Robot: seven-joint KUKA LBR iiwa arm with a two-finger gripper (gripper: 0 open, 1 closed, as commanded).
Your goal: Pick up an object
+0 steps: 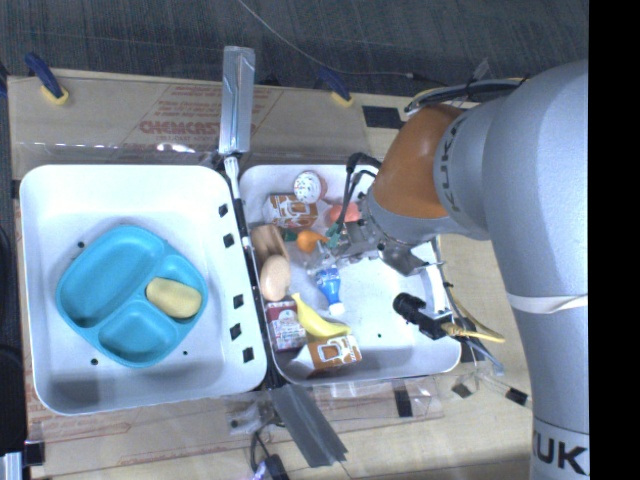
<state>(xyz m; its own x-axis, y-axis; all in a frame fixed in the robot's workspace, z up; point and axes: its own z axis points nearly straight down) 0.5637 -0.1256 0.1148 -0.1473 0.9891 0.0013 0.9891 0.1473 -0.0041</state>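
Camera view from above is showing the right bin [440,358] crowded with small things, any of which could be the object to lift: a yellow banana [318,320] lying near the bin's front, a brown carton [336,351] just in front of it, a blue-and-white tube [329,288] sitting in the middle, a pale egg-shaped piece [274,277] resting against the left wall, a tan bread-like piece [266,240] just behind it, a small orange ball [309,237], a second printed carton [290,209] and a round white disc [308,184] toward the back. The hand [338,240] is reaching down among this clutter, just beside the orange ball and right behind the tube, but its tips are blending into the items beneath, so how wide it is standing, and whether it is touching or gripping anything, cannot be told. The grey arm [520,178] with its orange band [415,168] is leaning in over the right bin's back corner. In the left bin [40,208] a blue divided plate [115,293] is lying flat with a yellow lemon-like piece [173,297] resting on it. Both bins are sitting on the tabletop [120,118].
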